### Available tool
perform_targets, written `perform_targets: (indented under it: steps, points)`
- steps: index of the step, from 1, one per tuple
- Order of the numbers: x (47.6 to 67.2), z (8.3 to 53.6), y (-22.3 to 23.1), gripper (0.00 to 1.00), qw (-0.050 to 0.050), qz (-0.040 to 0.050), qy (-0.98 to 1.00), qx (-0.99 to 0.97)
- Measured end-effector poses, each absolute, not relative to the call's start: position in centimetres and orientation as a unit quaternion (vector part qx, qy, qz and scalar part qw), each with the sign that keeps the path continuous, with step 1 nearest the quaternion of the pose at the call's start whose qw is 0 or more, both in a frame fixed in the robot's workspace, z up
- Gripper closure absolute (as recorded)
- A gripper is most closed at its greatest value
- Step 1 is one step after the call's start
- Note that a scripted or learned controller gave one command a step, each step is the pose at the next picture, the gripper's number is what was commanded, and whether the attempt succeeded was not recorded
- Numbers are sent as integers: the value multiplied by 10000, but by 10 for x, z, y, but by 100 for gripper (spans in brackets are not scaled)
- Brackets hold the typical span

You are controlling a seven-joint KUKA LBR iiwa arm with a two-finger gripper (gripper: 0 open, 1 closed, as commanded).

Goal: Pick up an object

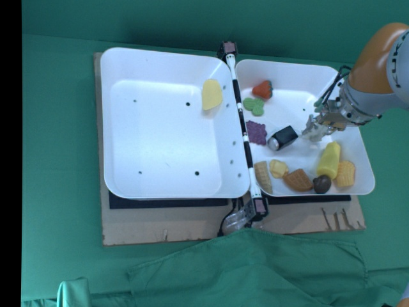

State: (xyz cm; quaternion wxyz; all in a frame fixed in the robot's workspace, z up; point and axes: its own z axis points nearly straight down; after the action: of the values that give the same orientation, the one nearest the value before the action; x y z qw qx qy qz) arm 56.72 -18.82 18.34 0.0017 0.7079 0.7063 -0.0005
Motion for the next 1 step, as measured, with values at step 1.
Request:
perform_targets:
  steps: [1]
  points:
    - [654,185,-154,100,81,29,7077,7065]
